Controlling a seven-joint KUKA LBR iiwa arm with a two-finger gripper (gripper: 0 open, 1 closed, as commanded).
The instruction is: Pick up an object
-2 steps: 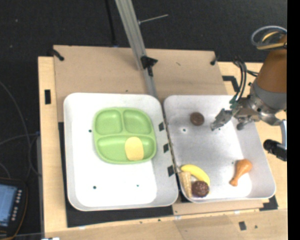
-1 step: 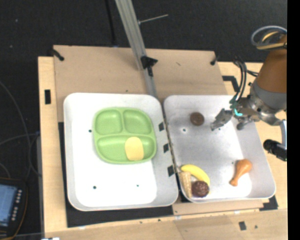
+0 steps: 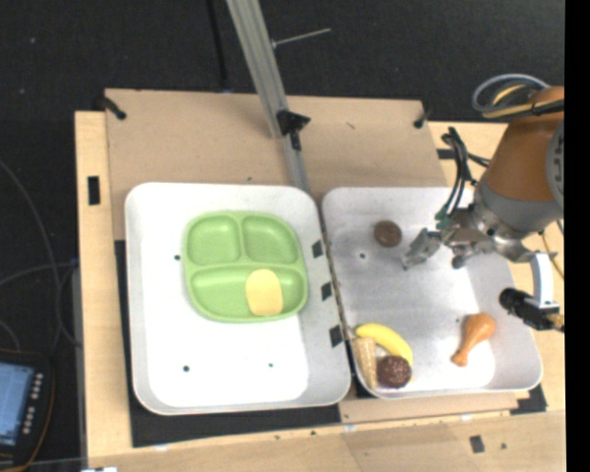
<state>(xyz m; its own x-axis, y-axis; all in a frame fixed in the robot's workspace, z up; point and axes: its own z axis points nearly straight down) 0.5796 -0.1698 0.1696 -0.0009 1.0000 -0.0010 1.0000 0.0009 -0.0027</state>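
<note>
Arm over the right bin (image 3: 354, 214), nothing lifted.
Gripper (image 3: 439, 248) hangs near the bin's back edge beside a brown ball (image 3: 387, 233); its fingers (image 3: 418, 251) look spread, pinching nothing.

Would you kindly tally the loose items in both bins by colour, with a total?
Yellow: 2 (flat yellow block on the green divided plate, yellow toy banana)
Brown: 2 (round brown ball, dark brown lump)
Orange: 1 (orange toy drumstick)
Green: 1 (the plate)
Total: 6
</note>
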